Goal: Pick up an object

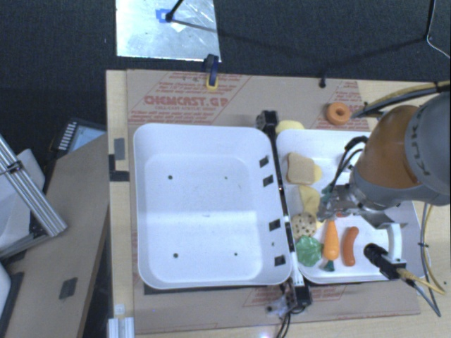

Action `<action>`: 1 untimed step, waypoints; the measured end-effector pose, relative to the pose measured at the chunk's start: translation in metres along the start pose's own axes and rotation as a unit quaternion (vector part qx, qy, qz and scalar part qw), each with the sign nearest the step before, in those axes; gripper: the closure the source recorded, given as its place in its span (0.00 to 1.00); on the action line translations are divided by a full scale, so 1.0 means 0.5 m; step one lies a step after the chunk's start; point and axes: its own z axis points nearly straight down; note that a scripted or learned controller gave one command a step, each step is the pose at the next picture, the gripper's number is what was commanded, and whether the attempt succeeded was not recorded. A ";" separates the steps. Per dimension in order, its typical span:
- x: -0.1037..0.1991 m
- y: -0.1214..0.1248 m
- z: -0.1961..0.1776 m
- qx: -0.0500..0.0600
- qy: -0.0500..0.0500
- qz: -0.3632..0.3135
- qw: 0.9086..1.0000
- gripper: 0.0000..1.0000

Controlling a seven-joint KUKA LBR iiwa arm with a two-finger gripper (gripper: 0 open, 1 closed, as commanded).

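The left bin [204, 203] lay wide and bare, with room to move. In the right bin [331, 143] food was crowded along the left wall. The gripper [330, 208] hung just above the carrot [330, 240], beside the sausage [349, 246]; I couldn't tell its grip.

board under the bins [190, 94]: red print, seemingly "chemcast gp", read upside down and blurred
smaller print above it: a faint red line, too small to read
board's front edge [268, 298]: more red print showing past the bins, not legible
other surfaces: no readable text
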 end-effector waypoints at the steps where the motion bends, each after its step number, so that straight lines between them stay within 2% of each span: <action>1: 0.009 -0.046 0.027 0.001 0.000 0.001 1.000 1.00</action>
